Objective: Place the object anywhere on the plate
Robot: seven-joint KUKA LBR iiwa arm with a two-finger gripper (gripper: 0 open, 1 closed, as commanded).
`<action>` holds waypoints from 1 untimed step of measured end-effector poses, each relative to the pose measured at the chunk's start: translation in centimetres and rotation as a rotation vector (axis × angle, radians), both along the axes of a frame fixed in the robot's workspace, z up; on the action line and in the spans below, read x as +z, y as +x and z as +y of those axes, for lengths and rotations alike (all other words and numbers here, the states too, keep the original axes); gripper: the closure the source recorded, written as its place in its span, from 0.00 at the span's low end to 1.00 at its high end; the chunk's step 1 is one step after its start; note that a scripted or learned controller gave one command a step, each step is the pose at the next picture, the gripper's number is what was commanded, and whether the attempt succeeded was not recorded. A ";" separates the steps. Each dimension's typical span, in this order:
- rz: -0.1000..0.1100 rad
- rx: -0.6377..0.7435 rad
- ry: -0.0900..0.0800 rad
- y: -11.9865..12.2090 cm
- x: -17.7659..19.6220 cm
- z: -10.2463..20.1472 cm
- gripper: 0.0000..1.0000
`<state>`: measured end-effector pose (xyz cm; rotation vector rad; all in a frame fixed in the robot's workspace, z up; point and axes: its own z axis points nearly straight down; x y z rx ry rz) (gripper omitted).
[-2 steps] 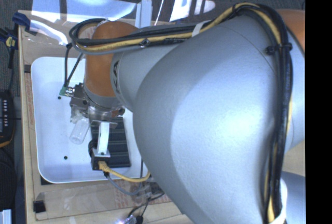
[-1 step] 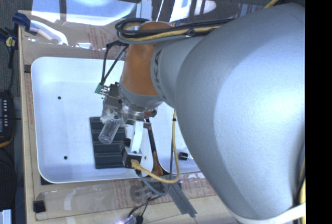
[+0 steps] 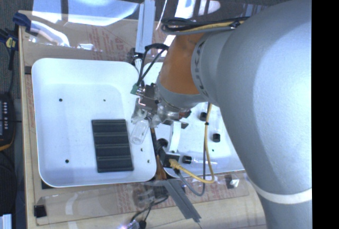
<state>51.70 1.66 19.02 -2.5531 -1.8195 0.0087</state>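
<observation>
- The gripper (image 3: 139, 126) hovers over the left bin's (image 3: 53, 71) right edge; whether it grips anything cannot be told.
- A dark ridged plate (image 3: 112, 145) lies just left of it.

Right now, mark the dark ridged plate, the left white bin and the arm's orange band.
dark ridged plate (image 3: 112, 145), camera view, on the middle of its ribbed top.
left white bin (image 3: 58, 79), camera view, on bare floor above the plate.
orange band (image 3: 177, 69), camera view, on its lit orange side above the wrist.

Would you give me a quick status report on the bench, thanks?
Gripper over left bin's right edge. Dark ridged plate in left bin. Arm covers right bin.
</observation>
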 end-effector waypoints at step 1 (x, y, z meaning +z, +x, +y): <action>-0.001 -0.228 -0.004 1.8 3.7 9.6 1.00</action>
